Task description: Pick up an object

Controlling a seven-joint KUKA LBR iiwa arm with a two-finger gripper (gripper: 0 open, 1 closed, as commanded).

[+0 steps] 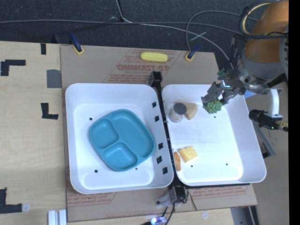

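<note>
The left bin (75, 125) holds a blue divided plate (122, 139). In the right bin (243, 158), a small can (178, 110) and two pale chunks (191, 110) sit far-left, a yellow block (187, 153) near-left, with bare floor between. The arm (265, 41) reaches from the far right; its pincer (216, 97) is closed around a green broccoli-like piece (213, 106) over the far edge.

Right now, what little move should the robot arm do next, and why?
Probably lift straight up a little. The tool appears to have the green bumpy object at its tips, low over the right bin, so raising it would test whether the grip holds.
</note>
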